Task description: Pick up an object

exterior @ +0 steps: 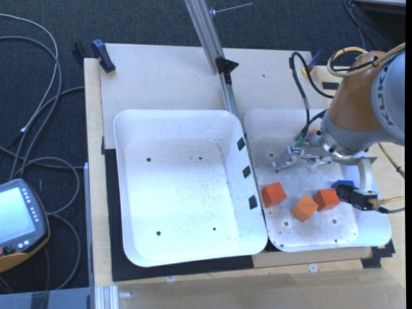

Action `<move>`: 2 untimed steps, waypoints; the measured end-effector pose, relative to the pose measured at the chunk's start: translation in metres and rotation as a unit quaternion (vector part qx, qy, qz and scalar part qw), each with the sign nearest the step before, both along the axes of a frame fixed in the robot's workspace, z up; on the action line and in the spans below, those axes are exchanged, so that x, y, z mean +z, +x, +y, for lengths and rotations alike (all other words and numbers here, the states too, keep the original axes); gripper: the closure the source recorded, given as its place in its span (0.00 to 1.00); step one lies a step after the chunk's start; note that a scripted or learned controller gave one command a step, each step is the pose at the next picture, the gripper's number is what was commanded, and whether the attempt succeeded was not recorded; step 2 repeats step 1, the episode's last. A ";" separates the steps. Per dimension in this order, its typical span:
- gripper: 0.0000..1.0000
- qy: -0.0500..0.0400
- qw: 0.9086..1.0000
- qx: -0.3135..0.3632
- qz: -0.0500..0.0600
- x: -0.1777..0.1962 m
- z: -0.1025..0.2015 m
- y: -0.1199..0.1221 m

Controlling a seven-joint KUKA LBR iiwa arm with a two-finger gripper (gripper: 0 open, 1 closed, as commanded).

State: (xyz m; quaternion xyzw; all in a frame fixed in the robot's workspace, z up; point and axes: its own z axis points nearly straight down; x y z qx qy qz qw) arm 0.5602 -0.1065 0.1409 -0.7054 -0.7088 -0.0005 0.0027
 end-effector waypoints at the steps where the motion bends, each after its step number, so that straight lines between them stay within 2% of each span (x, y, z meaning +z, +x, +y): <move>1: 0.00 0.000 1.000 -0.002 0.002 -0.043 0.021 -0.050; 2: 0.00 0.000 1.000 -0.002 0.002 -0.043 0.021 -0.050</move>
